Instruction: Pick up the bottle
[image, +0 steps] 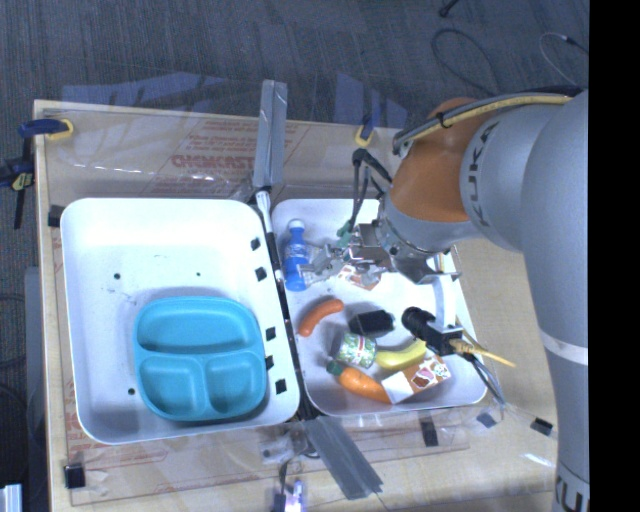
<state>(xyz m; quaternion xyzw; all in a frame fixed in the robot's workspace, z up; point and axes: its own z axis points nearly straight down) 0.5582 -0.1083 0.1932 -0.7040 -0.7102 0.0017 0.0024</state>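
Camera view. Bottle: blue, lying at far left of right bin, against dividing wall. Gripper: just right of bottle; fingers' opening cannot be told. Advice: straddle bottle's body squarely, clear of wall and nearby sausage.

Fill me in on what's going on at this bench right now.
A grey robot arm is reaching into the right bin to pick up the blue bottle, which lies near that bin's left wall. Its gripper sits just beside the bottle, but a grasp isn't visible. Further down the same bin lie a carrot, a banana and other small items. The left bin holds a blue divided tray.
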